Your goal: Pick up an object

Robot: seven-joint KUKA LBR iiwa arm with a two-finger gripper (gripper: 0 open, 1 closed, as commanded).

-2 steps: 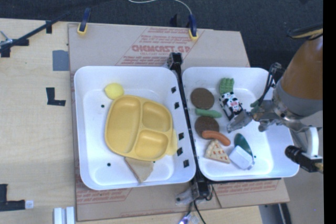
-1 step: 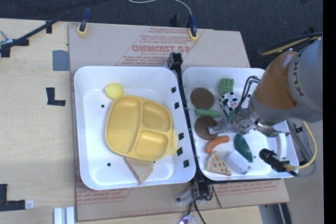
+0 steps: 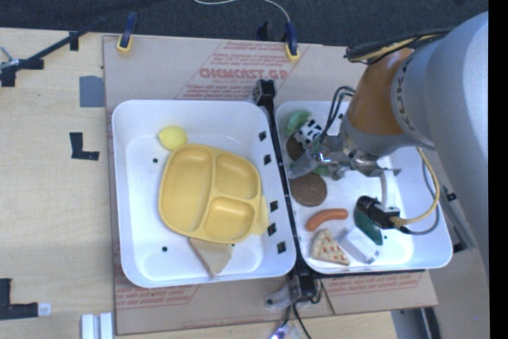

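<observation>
Low in the right bin, nothing lifted yet

My gripper [image 3: 317,159] hangs at the right bin's [image 3: 432,250] ten o'clock corner; whether it is spread or pinching I cannot tell. Brown patty [image 3: 308,189] just below at six o'clock, green toy [image 3: 298,121] at twelve, sausage [image 3: 327,217] and pizza slice [image 3: 328,248] farther down. The pick remains undone, I judge.

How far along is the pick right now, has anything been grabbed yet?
Done: the arm has reached over the right bin. In hand: the gripper sits low by the brown patty, with nothing seen held. Left: grasping and lifting. The sausage and pizza slice lie in that bin; the yellow tray lies in the left bin.
</observation>
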